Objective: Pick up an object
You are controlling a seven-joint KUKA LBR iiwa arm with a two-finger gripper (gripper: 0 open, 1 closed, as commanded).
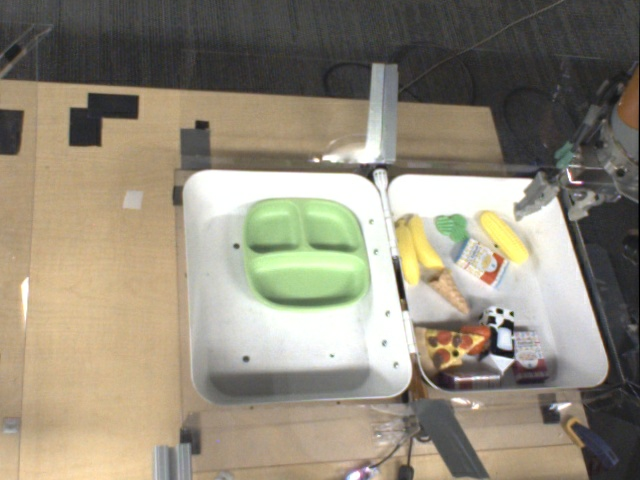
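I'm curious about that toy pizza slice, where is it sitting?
The pizza slice lies in the right bin, near its front edge, just below the ice cream cone and left of the black-and-white carton.

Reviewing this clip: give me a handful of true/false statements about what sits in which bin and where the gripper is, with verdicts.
1. The green divided plate lies in the left bin. True.
2. The bananas lie in the left bin beside the plate. False: they lie in the right bin, near its left wall.
3. The gripper is at the right bin's upper right corner. True.
4. The gripper holds the corn cob. False: the cob lies on the bin floor, apart from the gripper.
5. The pizza slice lies in the near part of the right bin. True.
6. The small carton stands on the green plate. False: it lies in the right bin.
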